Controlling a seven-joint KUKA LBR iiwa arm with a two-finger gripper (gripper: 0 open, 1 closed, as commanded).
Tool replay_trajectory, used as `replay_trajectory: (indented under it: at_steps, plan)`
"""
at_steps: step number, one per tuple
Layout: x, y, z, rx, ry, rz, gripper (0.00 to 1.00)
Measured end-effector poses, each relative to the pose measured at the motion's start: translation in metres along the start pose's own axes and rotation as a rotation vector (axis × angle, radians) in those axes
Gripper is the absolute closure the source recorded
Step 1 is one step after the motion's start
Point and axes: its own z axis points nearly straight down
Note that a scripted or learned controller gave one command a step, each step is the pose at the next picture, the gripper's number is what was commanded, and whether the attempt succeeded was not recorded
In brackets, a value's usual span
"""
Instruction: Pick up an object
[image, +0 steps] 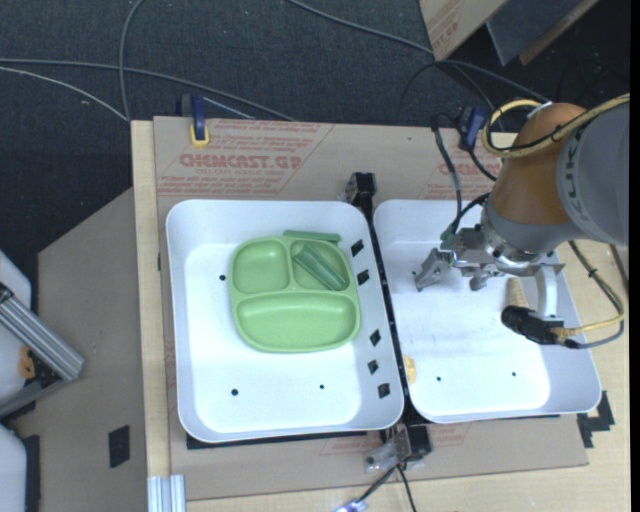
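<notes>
plate (290, 310) in left bin (200, 400); pincer (455, 270) over right bin (480, 400).

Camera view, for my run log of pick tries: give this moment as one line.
arm: over right bin | pincer: above bin floor, nothing seen held | green tray: left bin, untouched | pick: not yet done

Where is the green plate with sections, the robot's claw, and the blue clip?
Green sectioned plastic plate (295, 318): camera view, its big bottom section.
Gripper (455, 275): camera view, between its metal fingertips.
Blue clamp (199, 119): camera view, its handle.
</notes>
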Motion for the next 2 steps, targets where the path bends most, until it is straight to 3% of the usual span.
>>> replay_trajectory:
  at_steps: [1,2]
  plan:
    - [0.001,-0.001,0.040,-0.002,0.000,0.000,0.00]
    - [0.001,0.001,0.026,-0.008,-0.001,0.000,1.00]
